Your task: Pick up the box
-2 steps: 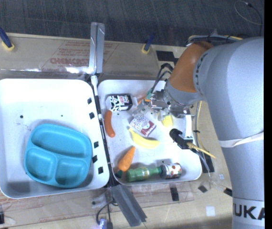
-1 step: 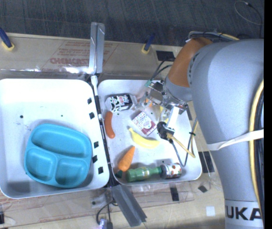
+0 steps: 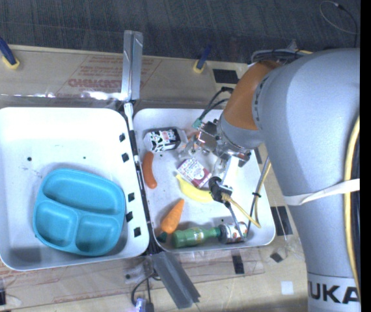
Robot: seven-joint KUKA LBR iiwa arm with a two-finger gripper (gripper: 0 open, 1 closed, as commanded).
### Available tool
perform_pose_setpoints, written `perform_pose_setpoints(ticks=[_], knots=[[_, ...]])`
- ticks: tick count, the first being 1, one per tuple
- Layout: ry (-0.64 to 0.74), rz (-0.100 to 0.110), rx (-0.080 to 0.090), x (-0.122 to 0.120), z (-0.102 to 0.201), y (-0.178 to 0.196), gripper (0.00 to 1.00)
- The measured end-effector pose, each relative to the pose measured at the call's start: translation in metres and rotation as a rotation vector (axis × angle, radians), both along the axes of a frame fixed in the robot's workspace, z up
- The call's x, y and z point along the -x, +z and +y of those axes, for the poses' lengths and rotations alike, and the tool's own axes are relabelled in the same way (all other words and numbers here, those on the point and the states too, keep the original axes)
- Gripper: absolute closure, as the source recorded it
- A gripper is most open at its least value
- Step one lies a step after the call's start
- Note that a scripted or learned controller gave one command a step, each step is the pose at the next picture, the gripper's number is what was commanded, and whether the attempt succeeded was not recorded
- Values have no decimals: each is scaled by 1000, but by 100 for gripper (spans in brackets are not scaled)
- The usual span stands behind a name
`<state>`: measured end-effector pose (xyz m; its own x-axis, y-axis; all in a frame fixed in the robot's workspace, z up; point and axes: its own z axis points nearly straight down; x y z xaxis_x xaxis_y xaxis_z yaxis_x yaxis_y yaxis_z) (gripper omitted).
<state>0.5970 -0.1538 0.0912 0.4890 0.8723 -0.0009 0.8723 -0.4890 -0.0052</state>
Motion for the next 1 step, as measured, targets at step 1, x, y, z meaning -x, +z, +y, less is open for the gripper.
perform_pose_setpoints(ticks=[1], knots=[[-219, -3, 1, -42, -19, 77, 0]])
